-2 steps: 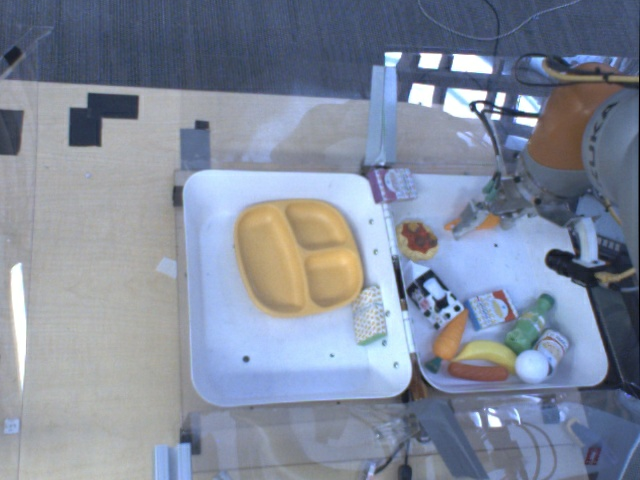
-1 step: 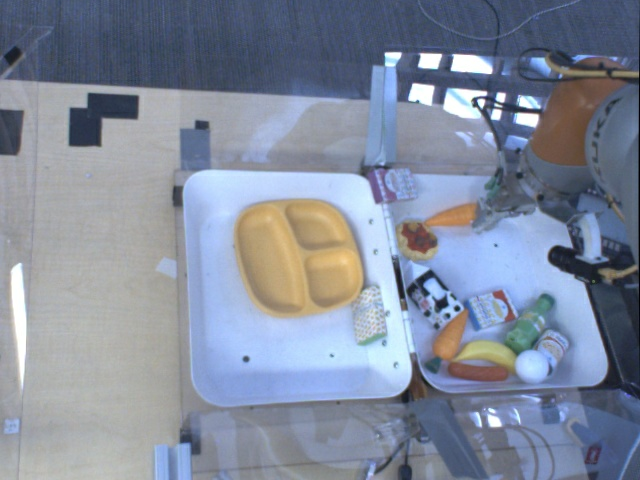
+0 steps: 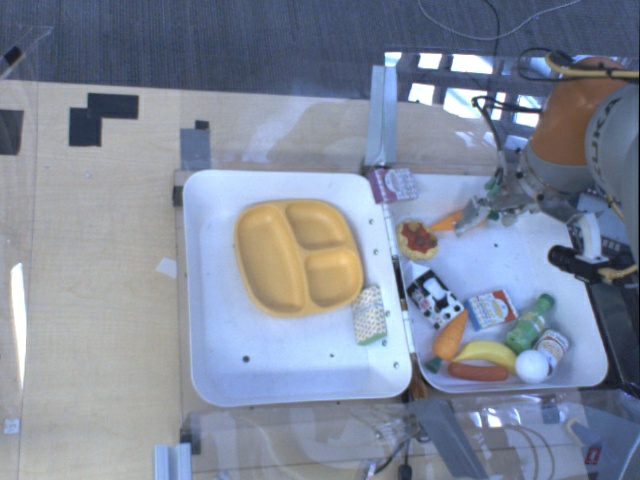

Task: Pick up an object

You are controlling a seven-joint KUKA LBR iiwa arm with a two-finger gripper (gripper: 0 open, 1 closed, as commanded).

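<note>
My gripper (image 3: 472, 218) reaches into the back of the right bin (image 3: 560, 230) from the right, low over its floor. Its tip is right next to a small orange piece (image 3: 446, 224); whether they touch is unclear. Just in front lies a round pastry with red filling (image 3: 417, 238). Nearer the front of this bin are a black-and-white box (image 3: 432, 298), a carrot (image 3: 450, 336), a banana (image 3: 485, 353), a red sausage (image 3: 478, 372), a blue carton (image 3: 490, 310), a green bottle (image 3: 530, 320), a small can (image 3: 552, 346) and a white egg (image 3: 532, 366).
The left bin (image 3: 220, 358) holds a yellow divided plate (image 3: 298, 256) and a speckled pouch (image 3: 369, 316) by its right wall. A purple packet (image 3: 392, 184) lies on the rim between the bins at the back. A black part (image 3: 588, 262) of the arm overhangs the right bin's right side.
</note>
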